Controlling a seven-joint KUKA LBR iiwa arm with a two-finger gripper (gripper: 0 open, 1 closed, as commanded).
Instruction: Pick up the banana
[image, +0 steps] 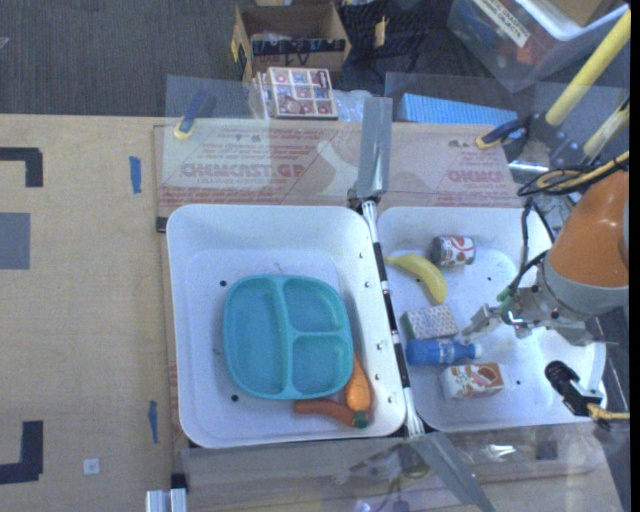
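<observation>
Bench: your widest item, a pale wooden top running off the left, marked with black corner brackets and short strips of blue tape. Beyond its far edge you have dark floor, an open cardboard box and a small patterned carton.

Cardboard sheets: laid flat along the far side of both bins under clear film; the red print reads roughly "CHEMCAST GP", the last letters unsure.

Left bin: shallow and white. It holds a teal divided plate, with a carrot against the plate's near right corner and a thinner reddish piece just nearer.

Right bin: shallow and white, touching the left bin along a hinged seam.

Arm: orange band above grey wrist, entering from the right.

Gripper: low over the right bin's middle. You cannot tell how the fingers stand; nothing is seen between them.

Banana: yellow, curved, lying flat in the far left part of the right bin, up and to the left of the gripper, near but apart.

Smaller items in the right bin: red-and-white can beside the banana's far end; speckled box; blue bottle on its side; orange-and-white carton. Their labels are too blurred for you to read.
</observation>
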